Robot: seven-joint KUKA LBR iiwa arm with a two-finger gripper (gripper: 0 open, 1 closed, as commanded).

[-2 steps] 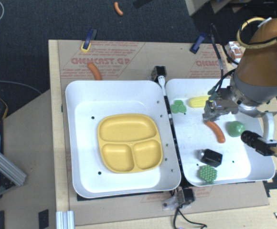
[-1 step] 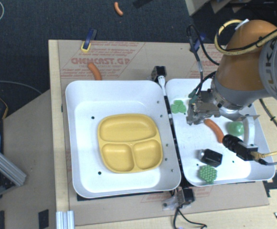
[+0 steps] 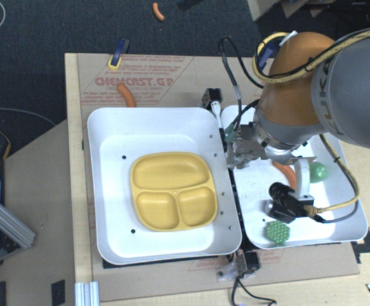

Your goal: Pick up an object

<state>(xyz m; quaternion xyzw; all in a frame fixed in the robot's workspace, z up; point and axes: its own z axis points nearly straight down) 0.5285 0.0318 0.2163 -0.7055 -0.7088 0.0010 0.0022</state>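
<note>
**Reaching into the right bin, grip unreadable**

Overhead camera: the gripper [image 3: 245, 150] sits low by the right bin's [image 3: 338, 229] left wall, probably seeking a pick; whether it is released or clenched I cannot tell. Candidates there: orange carrot [image 3: 288, 171], green ball [image 3: 276, 231]. The left bin [image 3: 103, 171] holds a yellow tray [image 3: 173, 190].

Smooth grey round-bodied robot arm [image 3: 360, 88] with a glossy orange domed band [image 3: 296, 75].

Just behind the jaws, the small grey metal gripper [image 3: 241, 150] is a boxy cluster of dull steel parts with dark fittings. Behind that comes a pale grey ring collar [image 3: 286, 139], then the orange dome, which catches a soft highlight. A yellow-and-black cable [image 3: 266, 48] loops at the side of the dome farthest from the jaws. A thin black cable [image 3: 231, 69] curves away from beside the jaws. The large grey link beyond is plain and matte.
</note>
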